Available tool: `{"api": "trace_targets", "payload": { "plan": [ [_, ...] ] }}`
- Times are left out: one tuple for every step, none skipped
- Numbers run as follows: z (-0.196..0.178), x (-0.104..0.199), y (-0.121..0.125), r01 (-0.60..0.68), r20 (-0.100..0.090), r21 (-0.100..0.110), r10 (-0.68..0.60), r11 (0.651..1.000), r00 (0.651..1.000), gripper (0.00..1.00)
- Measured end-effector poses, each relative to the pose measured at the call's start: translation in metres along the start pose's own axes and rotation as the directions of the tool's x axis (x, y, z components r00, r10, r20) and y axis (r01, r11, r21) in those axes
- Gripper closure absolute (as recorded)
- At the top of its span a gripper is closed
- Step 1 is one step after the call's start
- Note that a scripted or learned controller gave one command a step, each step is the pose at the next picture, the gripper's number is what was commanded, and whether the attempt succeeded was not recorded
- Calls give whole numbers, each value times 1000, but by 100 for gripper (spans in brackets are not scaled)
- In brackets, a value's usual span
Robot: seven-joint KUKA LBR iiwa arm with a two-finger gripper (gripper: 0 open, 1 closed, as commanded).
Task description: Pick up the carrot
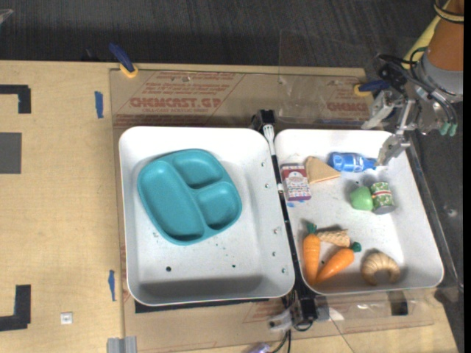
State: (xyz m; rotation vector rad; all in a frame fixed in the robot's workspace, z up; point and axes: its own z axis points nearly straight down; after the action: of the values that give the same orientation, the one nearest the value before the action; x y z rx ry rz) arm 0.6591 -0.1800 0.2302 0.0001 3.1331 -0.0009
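Observation:
Two orange carrots lie side by side at the front left of the right bin (430, 230). One carrot (312, 257) points toward the front edge, its green top toward the back. The other carrot (335, 263) lies slanted, its green top at the right. My gripper (390, 145) hangs over the bin's back right corner, just right of a blue bottle (349, 162) and far from both carrots. Nothing shows in its grasp.
The right bin also holds a red box (296, 182), a tan wedge (321, 170), a green fruit (361, 198), a small can (382, 196), a beige cone piece (335, 237) and a brown roll (379, 267). A teal divided plate (189, 195) sits in the left bin (147, 271).

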Motion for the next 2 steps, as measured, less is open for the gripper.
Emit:
{"api": "trace_targets", "payload": {
  "plan": [
    [54,73,71,38,-8,-5,-38,999,999,0],
    [106,170,86,-29,-12,-3,29,1000,1000,0]
  ]
}}
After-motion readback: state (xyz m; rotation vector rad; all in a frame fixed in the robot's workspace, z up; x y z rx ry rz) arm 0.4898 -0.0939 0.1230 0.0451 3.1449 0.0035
